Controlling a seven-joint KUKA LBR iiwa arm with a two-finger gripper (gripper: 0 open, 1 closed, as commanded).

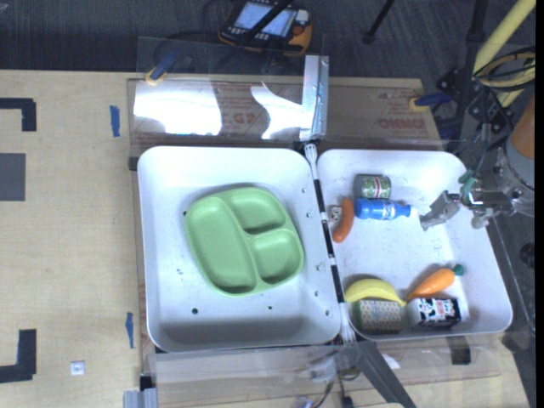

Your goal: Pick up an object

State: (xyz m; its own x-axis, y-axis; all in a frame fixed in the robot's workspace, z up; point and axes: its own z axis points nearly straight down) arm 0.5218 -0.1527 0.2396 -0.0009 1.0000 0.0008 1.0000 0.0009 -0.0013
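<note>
The pincer (459, 208) hangs at the right bin's (489, 257) right edge, with no item under it, so a straight drop would likely close on bare floor. Reaching left, it could nudge the blue bottle (381, 210) into the can (372, 186) or sausage (342, 220). The carrot (432, 282), banana (372, 291) and milk carton (437, 311) crowd the near wall, awkward to pinch. The arm enters from the right, wrist low; whether the pincer is open I cannot tell.
</note>
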